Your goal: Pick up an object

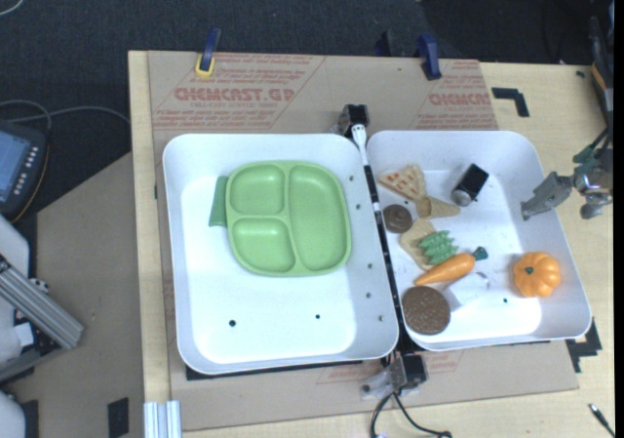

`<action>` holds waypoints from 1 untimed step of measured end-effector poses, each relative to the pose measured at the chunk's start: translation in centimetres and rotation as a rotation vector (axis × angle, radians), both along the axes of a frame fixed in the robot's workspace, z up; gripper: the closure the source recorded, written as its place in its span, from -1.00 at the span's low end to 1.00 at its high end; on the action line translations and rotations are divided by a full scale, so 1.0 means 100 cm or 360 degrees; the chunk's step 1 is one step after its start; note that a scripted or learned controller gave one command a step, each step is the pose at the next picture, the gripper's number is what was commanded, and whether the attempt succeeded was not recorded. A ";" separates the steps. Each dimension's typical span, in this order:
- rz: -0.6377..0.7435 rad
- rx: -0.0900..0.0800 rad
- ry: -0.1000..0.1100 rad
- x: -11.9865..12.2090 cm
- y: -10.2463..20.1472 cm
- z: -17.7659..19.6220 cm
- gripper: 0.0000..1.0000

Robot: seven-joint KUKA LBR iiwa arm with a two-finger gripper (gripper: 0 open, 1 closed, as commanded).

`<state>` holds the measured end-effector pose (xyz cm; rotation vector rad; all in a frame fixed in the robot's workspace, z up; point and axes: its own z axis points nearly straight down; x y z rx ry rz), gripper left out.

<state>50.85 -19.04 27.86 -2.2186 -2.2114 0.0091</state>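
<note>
1. Dark carpet surrounds a tan bench [292,85] that bears two shallow white bins side by side; we read the scene from the gripper outward.
2. We find the gripper [548,194] at the right rim of the right bin [507,148], reaching in from the right. It is small and partly cropped here, so we cannot tell its state, and we see nothing held.
3. Nearest to it we note a small orange pumpkin [536,273], below and slightly left of the gripper, near the bin's right wall. We judge it the closest candidate for the pick.
4. A black cylinder [470,183] lies to the gripper's left, at about the same height in the view.
5. Further left we see a toy carrot [447,270]; its long axis runs on a slant, rising towards the right, with green beans [437,246] just above it.
6. Beyond these lie a pizza slice [406,180], a small brown disc [397,219] and a larger brown disc [426,310] near the bin's front left corner.
7. In the left bin [195,260] we see a green divided plate [287,218], well apart from the gripper.
</note>
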 end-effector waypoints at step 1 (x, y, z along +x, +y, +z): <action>0.0005 -0.0005 -0.0018 0.002 0.000 0.006 -1.00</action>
